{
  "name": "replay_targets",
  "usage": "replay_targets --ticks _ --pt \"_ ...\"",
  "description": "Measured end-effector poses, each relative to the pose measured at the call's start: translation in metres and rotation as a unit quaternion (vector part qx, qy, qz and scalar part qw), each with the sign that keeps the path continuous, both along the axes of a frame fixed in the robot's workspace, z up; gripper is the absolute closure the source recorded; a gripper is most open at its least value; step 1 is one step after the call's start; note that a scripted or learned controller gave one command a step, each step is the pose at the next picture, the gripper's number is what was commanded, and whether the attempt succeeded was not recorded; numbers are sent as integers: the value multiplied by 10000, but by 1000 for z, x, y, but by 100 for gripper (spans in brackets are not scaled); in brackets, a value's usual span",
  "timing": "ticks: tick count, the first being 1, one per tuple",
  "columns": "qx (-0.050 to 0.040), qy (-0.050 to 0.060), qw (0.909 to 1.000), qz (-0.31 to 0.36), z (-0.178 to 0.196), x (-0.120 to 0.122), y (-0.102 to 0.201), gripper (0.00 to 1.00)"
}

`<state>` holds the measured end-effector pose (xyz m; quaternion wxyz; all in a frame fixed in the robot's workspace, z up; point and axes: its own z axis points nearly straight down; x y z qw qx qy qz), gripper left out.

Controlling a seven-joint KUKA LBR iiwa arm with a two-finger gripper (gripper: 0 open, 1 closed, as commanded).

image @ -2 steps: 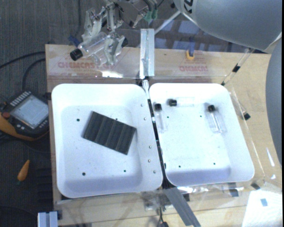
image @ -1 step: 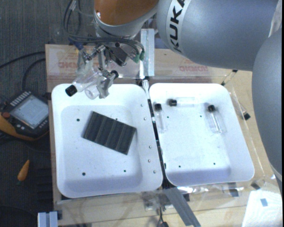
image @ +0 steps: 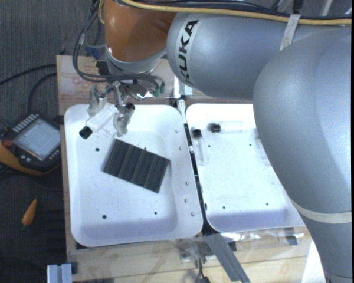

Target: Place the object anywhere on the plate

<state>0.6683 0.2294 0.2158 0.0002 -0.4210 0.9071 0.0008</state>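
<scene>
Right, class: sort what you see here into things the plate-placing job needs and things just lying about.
Job: pincer; dark ribbed plate in the left bin; clear tube beside the pincer, probably the object.
Lying about: capped tube in the right bin; handheld controller off the bench; orange item on the floor.

right bin [image: 236, 214]: right side hidden by arm [image: 295, 99] | arm: cut off top, right

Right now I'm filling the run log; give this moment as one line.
gripper: above left bin, back-left corner | object: clear tube with black cap, at gripper | plate: dark, ribbed, left bin, bare | placement: not yet done
</scene>
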Motion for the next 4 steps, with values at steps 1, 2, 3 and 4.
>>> replay_targets --ticks 1,2,3,4 --pt "9 -16 9967 812 77 1 -3 100" --pt "0 3 9879 1552 6 0 -4 100" --pt "20 -18 9404 3401 129 -22 -11 100" --pt "26 -26 8938 4485 218 -3 -7 100"
